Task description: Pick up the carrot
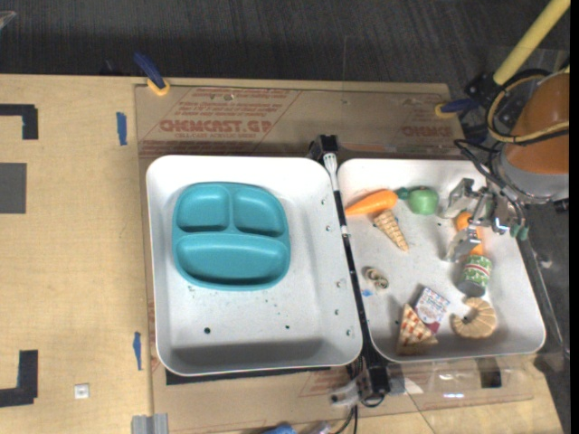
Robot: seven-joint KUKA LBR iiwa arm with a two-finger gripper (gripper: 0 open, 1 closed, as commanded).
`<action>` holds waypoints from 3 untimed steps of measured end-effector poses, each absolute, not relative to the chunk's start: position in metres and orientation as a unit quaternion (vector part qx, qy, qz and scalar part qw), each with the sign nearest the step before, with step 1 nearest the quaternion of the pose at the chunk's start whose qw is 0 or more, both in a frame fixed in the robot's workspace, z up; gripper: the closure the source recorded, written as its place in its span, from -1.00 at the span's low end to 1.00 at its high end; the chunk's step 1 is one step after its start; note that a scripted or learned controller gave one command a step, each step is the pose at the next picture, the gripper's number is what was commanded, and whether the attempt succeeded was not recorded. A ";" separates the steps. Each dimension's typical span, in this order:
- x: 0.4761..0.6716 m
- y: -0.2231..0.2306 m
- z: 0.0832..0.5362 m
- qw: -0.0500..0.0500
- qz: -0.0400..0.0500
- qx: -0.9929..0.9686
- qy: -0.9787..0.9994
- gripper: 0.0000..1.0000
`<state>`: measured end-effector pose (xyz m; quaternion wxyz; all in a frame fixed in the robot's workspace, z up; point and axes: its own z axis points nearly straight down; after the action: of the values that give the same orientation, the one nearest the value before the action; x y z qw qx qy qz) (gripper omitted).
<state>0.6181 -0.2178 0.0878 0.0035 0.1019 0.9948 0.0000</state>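
Note:
The carrot is orange with a round green top. It lies across the upper left of the right bin, its tip pointing at the divider between the bins. My gripper hangs over the bin's upper right, about a hand's width right of the green top and apart from the carrot. The wrist with its orange band rises behind it at the right edge. A small orange thing sits just beneath the gripper.
The right bin also holds a waffle cone, a small can, a pastry, a pizza slice, a small card and a shell-like bit. A teal divided plate lies in the left bin.

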 end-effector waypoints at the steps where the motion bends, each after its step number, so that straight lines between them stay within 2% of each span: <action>1: 0.623 -0.218 0.103 0.011 -0.001 0.101 0.995 1.00; 2: 0.623 -0.217 0.102 0.010 -0.001 0.101 0.995 -1.00; 3: 0.630 -0.223 0.088 0.005 0.000 0.147 0.989 -1.00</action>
<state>0.6296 -0.2234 0.0876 0.0054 0.1474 0.9891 -0.0002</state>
